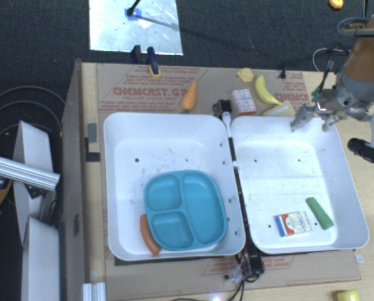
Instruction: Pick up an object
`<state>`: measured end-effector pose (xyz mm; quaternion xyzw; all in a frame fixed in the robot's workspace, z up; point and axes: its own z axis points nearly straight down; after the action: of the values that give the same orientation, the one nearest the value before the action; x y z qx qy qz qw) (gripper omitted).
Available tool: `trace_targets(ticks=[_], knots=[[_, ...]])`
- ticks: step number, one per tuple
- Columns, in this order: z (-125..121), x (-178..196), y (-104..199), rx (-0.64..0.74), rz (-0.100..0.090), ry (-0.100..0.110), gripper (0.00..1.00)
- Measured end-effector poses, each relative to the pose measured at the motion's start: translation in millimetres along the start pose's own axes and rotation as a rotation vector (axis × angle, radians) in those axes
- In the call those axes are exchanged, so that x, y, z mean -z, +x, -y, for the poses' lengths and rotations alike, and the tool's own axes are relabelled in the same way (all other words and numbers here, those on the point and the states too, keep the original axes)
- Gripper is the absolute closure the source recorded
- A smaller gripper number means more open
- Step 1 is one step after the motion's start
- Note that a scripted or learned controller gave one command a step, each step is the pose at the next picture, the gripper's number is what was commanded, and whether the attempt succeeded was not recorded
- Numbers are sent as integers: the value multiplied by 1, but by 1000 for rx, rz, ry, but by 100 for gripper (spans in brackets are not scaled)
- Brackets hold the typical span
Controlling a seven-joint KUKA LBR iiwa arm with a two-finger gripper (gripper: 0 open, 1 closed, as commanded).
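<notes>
My gripper (313, 121) hangs over the far right corner of the right bin (280, 149), its two grey fingers spread apart with nothing between them. Well below it in the same bin lie a green stick-shaped object (319, 212) and a small red, white and blue carton (292, 223), side by side near the front right. In the left bin (130, 143) a blue divided plate (185, 209) rests toward the front, with an orange sausage-like object (149, 234) along its left edge.
On the cardboard behind the bins lie a carrot (188, 96), a small box (244, 101), a banana (264, 91) and a yellow scrap (245, 74). A black bracket (223, 109) sits where the bins meet. Grey rails and cables (24, 171) stand at the left.
</notes>
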<state>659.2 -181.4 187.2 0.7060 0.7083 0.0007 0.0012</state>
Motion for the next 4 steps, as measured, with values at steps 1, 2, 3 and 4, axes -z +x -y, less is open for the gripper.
trace_targets(ticks=[1, 2, 3, 4], knots=[[13, -60, -21, -3, 0, 5, 0], [45, -68, -25, -3, 0, 4, 0], [89, -58, -25, -4, 0, 4, 0], [117, -72, -22, -3, -1, 5, 0]])
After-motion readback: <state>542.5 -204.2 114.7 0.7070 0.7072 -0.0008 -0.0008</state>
